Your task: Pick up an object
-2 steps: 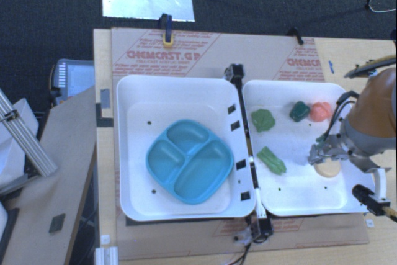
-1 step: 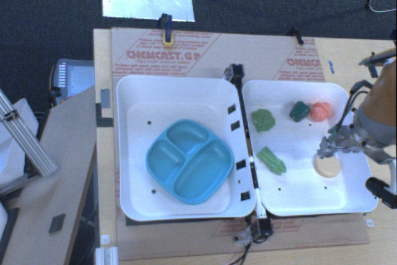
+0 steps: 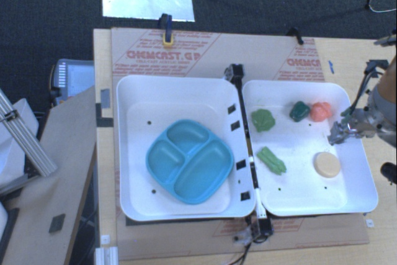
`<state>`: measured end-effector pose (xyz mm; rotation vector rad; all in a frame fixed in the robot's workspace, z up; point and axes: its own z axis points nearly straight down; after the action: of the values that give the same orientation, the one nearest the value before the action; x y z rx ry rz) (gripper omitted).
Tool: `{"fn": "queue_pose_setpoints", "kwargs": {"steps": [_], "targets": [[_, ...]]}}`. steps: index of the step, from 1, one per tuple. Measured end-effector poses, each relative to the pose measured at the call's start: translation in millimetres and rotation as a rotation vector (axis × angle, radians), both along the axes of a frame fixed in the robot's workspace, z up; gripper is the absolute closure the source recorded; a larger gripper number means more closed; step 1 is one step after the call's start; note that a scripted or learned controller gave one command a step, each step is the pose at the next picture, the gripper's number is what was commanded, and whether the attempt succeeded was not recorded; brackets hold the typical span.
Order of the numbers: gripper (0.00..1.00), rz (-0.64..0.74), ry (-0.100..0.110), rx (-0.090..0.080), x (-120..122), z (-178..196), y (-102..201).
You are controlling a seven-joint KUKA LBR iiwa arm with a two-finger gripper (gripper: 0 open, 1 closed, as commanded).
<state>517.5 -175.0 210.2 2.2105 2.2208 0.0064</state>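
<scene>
The right bin point(image 3: 298, 195) holds several small items: a green leafy piece point(image 3: 263, 120), a dark green piece point(image 3: 299, 110), a salmon-pink piece point(image 3: 321, 111), a light green elongated piece point(image 3: 272, 159) and a cream round disc point(image 3: 327, 164). My gripper point(image 3: 339, 132) hangs over the right bin's right side, just above and to the right of the cream disc and below the pink piece. I see nothing between its fingers.
The left bin point(image 3: 142, 102) holds a blue divided plate point(image 3: 189, 161). A black divider with clips point(image 3: 242, 133) runs between the bins. Cardboard sheet point(image 3: 211, 49) lies under both. A grey box point(image 3: 71, 80) stands at the bench's left.
</scene>
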Motion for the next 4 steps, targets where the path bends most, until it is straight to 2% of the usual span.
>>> {"fn": "queue_pose_setpoints", "kwargs": {"steps": [1,2,3,4], "targets": [[1.00,0.000,0.002,0.001,-1,44,2],[1.00,0.006,0.006,0.004,1,48,61],[1.00,0.005,0.007,0.004,13,36,117],[1.00,0.006,0.006,0.004,25,40,172]]}}
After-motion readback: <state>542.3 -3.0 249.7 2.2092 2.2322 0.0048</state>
